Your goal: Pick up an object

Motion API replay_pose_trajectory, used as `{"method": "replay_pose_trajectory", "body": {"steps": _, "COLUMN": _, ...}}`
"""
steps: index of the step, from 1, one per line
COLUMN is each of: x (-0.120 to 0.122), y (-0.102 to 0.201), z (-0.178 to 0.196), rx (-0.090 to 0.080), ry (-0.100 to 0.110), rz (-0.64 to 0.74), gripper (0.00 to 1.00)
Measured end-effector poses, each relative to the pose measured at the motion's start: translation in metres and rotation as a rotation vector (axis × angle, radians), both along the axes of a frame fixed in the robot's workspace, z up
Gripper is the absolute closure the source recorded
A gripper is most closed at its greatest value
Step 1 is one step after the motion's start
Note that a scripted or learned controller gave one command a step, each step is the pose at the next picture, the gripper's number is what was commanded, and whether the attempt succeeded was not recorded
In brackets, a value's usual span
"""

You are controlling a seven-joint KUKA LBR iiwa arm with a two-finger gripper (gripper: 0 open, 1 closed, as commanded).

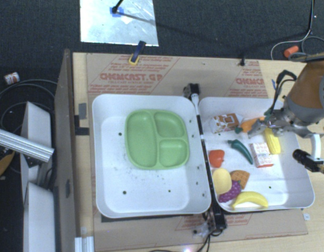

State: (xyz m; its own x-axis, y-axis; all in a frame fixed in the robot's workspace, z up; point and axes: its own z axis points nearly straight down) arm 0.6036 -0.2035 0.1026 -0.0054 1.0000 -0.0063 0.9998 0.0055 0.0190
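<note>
Where gripper hovers, corn just below

Even overhead light, bright glare on the crinkled silver foil sheet, soft shadows inside the shallow white plastic bins, dark floor underexposed, overall slightly soft focus, mild grain.

2 white bins. 1 green divided plate. Toy food: 1 banana, 1 corn cob, 1 green pepper, 1 grape bunch, 2 small boxes.
</note>
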Motion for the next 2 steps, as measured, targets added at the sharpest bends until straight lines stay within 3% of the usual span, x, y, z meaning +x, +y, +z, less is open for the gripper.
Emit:
{"method": "replay_pose_trajectory", "body": {"steps": 1, "x": -0.035, "y": 0.053, "z": -0.018, "rx": 0.008, "ry": 0.02, "rz": 0.001, "gripper": 0.0}}
{"method": "replay_pose_trajectory", "body": {"steps": 2, "x": 0.033, "y": 0.018, "z": -0.016, "rx": 0.007, "ry": 0.012, "rz": 0.001, "gripper": 0.0}}
